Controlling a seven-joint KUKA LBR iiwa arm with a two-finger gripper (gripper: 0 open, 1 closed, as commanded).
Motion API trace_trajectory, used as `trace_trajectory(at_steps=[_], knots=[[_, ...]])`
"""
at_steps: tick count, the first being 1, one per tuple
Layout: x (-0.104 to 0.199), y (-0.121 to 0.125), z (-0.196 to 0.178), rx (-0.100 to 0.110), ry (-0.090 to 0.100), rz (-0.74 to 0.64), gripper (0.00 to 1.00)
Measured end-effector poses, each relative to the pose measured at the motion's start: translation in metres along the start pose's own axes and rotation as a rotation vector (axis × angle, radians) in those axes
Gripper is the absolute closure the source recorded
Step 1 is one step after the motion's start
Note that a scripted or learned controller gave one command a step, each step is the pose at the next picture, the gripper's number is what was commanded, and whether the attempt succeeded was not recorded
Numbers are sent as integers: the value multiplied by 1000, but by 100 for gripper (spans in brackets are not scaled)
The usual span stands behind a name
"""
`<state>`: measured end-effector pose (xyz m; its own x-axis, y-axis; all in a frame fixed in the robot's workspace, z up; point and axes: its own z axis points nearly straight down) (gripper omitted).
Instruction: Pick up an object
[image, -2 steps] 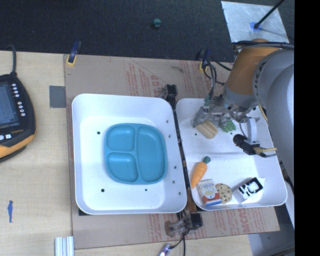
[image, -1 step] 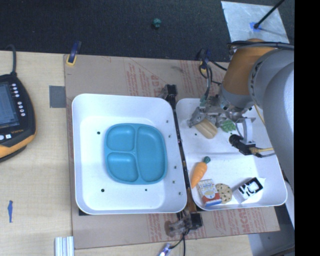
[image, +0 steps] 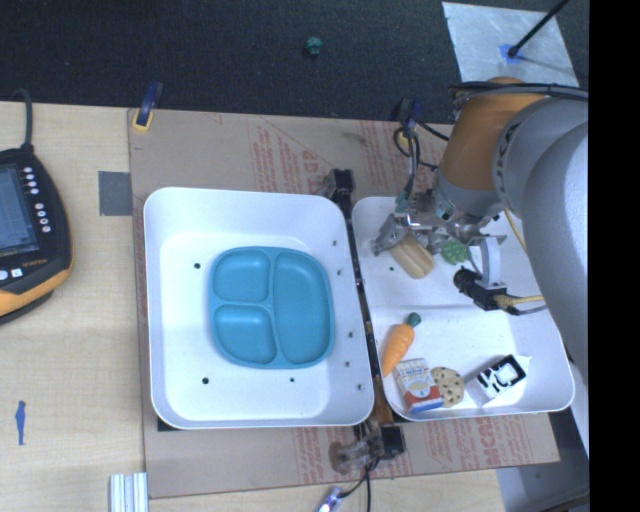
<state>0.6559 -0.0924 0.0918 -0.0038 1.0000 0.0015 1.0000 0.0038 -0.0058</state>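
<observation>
In the right bin (image: 540, 400), the arm hides the fingers' (image: 425, 243) state.

I see my arm (image: 540, 190) coming in from the right, its wide grey link nearest the camera and the orange band (image: 480, 130) above the wrist. The wrist points down and to the left. Below it hangs my hand (image: 425, 240), metal fingers splayed, a tan cylinder (image: 411, 258) between their tips.
</observation>
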Motion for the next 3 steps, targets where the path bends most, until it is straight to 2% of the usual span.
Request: trace_trajectory(at_steps=[1, 2, 3], knots=[[-21, 0, 0, -4, -1, 1, 0], [-7, 0, 0, -1, -1, 0, 0], [-18, 0, 0, -4, -2, 2, 0]])
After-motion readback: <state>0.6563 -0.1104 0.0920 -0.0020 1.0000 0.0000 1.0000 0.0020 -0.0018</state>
